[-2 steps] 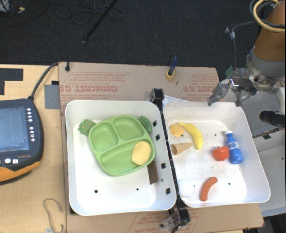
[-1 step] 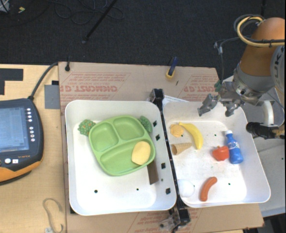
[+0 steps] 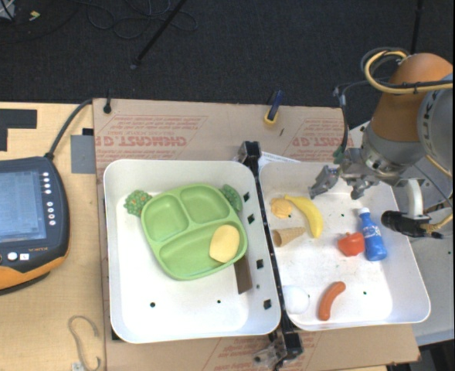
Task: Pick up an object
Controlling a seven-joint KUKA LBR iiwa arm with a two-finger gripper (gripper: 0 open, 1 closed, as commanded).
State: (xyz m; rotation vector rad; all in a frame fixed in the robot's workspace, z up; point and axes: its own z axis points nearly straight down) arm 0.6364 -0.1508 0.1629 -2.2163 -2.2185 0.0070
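Hand (image 3: 343, 181) hung open and empty over the right bin (image 3: 412, 296) (banana (image 3: 307, 212) nearest), needing a centred descent.

Right bin items, all lying loose: yellow banana (image 3: 307, 214) curved, upper-left w/ a small orange-yellow piece (image 3: 280, 207) just beside it; cone (image 3: 287, 236) below them, on its side; red piece (image 3: 351, 244) touching blue bottle (image 3: 373, 238); sausage (image 3: 331, 300) and white egg (image 3: 297, 298) near front edge.
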